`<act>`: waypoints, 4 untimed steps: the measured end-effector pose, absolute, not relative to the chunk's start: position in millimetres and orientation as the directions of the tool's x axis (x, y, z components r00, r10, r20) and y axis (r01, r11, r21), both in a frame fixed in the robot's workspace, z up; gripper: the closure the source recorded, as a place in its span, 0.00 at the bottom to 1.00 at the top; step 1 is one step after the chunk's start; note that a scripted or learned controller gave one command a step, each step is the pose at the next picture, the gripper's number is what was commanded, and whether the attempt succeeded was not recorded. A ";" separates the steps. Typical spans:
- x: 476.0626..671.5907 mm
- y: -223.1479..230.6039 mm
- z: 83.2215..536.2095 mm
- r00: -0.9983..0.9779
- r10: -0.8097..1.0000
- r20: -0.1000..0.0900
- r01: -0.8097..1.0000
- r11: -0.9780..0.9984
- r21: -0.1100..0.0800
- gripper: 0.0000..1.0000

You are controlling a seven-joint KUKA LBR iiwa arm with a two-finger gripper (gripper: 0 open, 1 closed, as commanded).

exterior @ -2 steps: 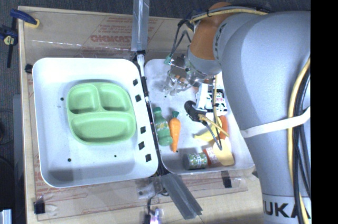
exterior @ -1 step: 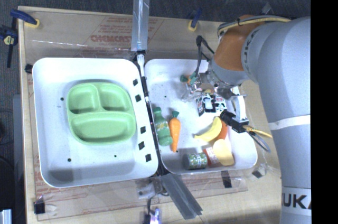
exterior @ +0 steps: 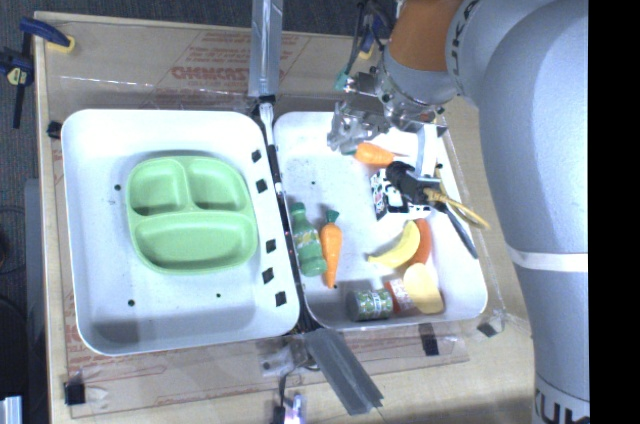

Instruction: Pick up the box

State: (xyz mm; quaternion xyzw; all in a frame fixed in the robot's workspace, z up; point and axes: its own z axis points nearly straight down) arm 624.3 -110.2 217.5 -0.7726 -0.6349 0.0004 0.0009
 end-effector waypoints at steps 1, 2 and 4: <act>624.6 -109.3 227.3 0.187 0.982 0.000 0.982 -0.187 -0.004 1.00; 555.8 -74.1 235.8 0.387 0.922 -0.001 0.922 -0.387 -0.006 1.00; 567.5 -84.3 227.1 0.211 0.978 0.000 0.978 -0.211 -0.003 1.00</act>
